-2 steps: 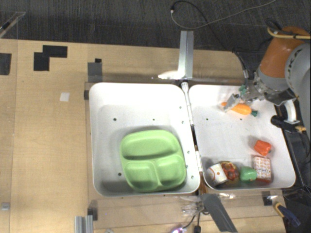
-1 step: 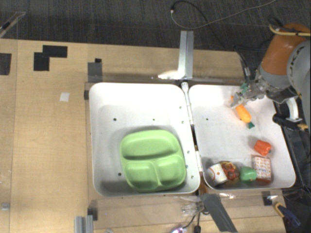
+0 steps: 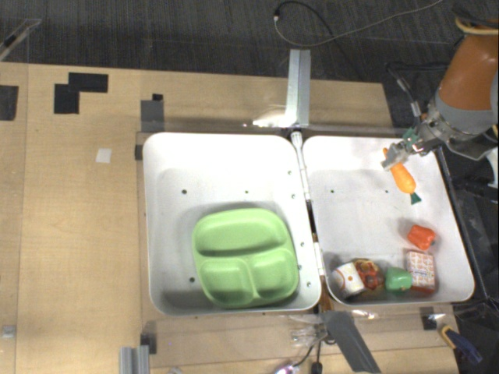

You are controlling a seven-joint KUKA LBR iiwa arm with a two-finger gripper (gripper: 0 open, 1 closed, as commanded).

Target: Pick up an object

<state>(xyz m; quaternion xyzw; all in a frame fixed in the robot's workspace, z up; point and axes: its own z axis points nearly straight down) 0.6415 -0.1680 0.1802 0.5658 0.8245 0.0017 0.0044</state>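
a: where is the toy carrot (image 3: 403, 178)?
b: in the right bin (image 3: 351, 209), far corner, at the tip of the gripper (image 3: 405, 149). whether the gripper grips it, i cannot tell.
a: how will it handle?
b: probably light, stiff, smooth plastic. take the orange middle, not the thin green end.

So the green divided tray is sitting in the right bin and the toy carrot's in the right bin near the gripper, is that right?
Not quite. The camera view shows the green divided tray in the left bin, not the right. The toy carrot is indeed in the right bin, near the gripper.
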